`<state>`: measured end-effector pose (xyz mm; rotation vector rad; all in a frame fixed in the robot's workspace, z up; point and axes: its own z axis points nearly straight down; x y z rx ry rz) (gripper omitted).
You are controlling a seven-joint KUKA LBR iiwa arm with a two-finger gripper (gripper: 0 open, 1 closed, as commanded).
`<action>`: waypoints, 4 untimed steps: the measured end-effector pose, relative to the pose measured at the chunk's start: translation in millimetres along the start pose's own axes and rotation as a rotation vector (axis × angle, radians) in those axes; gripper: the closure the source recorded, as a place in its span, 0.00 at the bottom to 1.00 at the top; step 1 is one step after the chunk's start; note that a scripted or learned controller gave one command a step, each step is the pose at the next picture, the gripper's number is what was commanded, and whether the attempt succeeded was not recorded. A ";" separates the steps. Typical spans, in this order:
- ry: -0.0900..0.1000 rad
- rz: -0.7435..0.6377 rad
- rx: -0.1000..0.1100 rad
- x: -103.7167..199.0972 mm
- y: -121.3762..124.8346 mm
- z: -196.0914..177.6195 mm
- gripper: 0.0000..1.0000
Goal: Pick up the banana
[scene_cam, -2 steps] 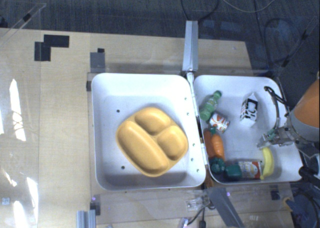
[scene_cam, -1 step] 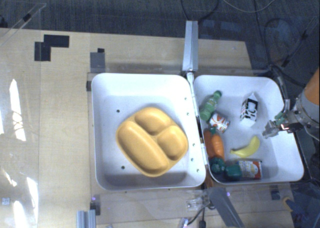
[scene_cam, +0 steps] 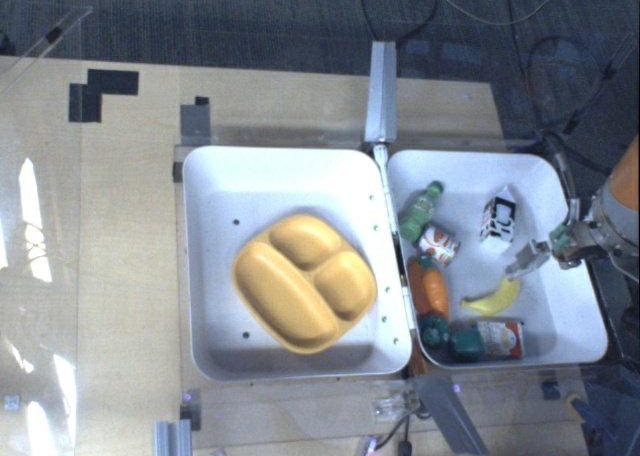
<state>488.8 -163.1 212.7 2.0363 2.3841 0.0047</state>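
The banana (scene_cam: 494, 297) lies in the lower middle of the right bin (scene_cam: 585, 339), long axis rising rightward, just lower left of the gripper (scene_cam: 527, 260), whose state I cannot tell.

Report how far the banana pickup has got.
Done: the arm has brought its hand over the right bin, close beside the banana. In hand: the approach; the hand sits just up and right of the banana's upper end. Left: the grasp and the lift. The banana lies on the bin floor, between the carrot and the hand, with nothing seen gripping it.
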 end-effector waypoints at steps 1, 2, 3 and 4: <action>-0.003 0.073 -0.005 -13.4 -1.3 124.2 0.00; -0.004 0.069 -0.012 -12.9 1.9 112.0 1.00; 0.000 0.129 0.000 18.9 35.7 -16.1 1.00; 0.000 0.100 0.000 25.9 23.6 -72.3 1.00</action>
